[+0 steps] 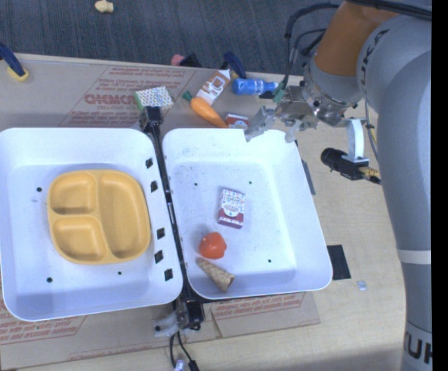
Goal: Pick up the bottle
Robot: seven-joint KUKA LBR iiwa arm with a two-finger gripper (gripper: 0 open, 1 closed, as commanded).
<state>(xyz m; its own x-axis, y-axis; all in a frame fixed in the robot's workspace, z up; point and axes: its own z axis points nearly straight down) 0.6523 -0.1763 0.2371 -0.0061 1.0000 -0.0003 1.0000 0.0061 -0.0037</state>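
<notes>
Bottle point(211, 88) lies behind the bins; tool point(274, 127) (grip state unclear) hovers nearby.

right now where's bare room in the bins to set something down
The left part of the right bin, beside the divider, is bare. So is the left bin's floor around the yellow tray. It is crowded near the red box, tomato and cone.

Grey arm point(405, 130), orange wrist band point(355, 29), black cables.

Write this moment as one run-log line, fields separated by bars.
end effector: over right bin's far rim | bottle: on bench beyond bins, lying down, not held | right bin: carton, tomato, cone | step: pick pending
</notes>
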